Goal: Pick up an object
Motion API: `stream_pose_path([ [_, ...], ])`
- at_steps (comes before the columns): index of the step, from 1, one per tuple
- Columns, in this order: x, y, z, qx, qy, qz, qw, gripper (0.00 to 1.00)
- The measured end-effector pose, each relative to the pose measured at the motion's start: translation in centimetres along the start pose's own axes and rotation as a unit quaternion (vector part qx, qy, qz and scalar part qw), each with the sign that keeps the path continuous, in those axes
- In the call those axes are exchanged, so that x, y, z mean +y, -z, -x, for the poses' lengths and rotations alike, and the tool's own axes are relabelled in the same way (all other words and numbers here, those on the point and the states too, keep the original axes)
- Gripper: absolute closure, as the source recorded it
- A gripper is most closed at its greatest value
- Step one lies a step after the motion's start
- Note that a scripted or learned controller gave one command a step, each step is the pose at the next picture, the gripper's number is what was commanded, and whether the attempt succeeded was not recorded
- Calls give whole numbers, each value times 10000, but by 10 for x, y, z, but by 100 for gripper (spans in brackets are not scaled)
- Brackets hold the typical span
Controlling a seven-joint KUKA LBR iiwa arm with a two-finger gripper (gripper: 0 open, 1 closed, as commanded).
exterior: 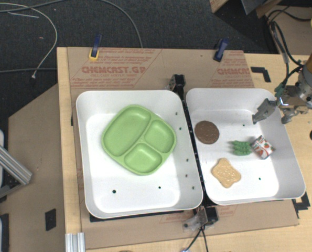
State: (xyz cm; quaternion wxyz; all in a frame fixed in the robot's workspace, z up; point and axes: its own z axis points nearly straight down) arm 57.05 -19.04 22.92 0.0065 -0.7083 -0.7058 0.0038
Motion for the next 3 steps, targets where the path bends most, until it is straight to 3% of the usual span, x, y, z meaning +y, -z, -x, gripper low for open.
stream_pose_path([
  [1, 3, 8, -1, -16, 20, 70, 10000, 0],
  [3, 14, -83, -8, -7, 21, 46, 10000, 0],
])
